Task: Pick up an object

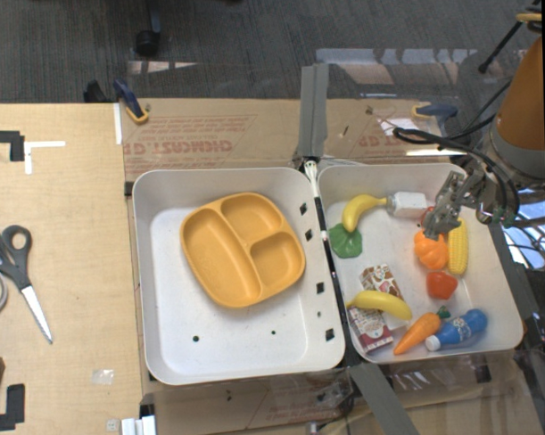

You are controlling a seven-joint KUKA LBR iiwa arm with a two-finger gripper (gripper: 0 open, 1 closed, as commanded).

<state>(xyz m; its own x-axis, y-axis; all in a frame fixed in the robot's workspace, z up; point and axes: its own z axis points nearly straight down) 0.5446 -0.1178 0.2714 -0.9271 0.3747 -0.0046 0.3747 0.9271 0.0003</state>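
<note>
The right bin (502, 275) holds several toy foods: two bananas (361, 207) (381, 302), a green piece (346, 244), an orange pumpkin-like toy (430, 252), a corn cob (457, 247), a red tomato (441, 285), a carrot (417, 332), a blue bottle (459, 330), a snack packet (372, 320) and a white block (408, 202). My gripper (438, 220) hangs low over the bin's right side, its tips just above the orange toy and next to the corn. Nothing shows between its fingers.
The left bin (159, 287) holds an orange divided plate (244, 248). Scissors (20, 274) lie on the wooden bench at far left. Cables and the arm's orange band (523, 114) crowd the upper right.
</note>
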